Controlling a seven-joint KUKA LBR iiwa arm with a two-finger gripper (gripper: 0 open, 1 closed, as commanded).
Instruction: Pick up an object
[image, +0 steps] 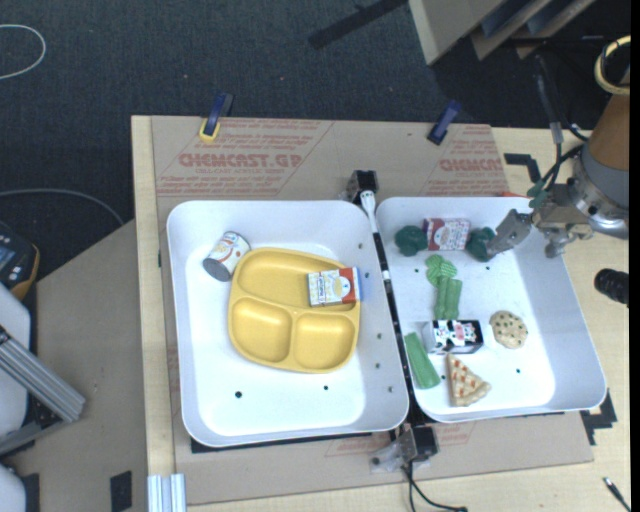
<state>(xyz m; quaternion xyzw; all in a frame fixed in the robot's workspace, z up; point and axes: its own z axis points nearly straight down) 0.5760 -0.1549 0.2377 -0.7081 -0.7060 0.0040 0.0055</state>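
Fingers (513, 229) look spread apart with nothing between them, so no grasp yet. The gripper (533, 235) hangs over the far right corner of the right bin (560, 300); its left finger is just beside a dark green lump (482, 244). I read this as the approach step: a target is being lined up and the closing is not yet done. The lump is the nearest candidate. A red-and-white carton (447, 234) lies just past it and a second green lump (408, 240) past that. Further toward the near rim are a cookie (508, 328), a black-and-white carton (457, 336) and a pizza slice (465, 381). For the next move I would shift left so the lump sits between the fingers, descend, then close; the carton is near enough to get nudged. The wrist is tilted, and the grey arm with its orange band (610, 135) comes in from the right edge. The left bin (200, 330) holds a yellow tray (290, 335), well apart from the gripper.
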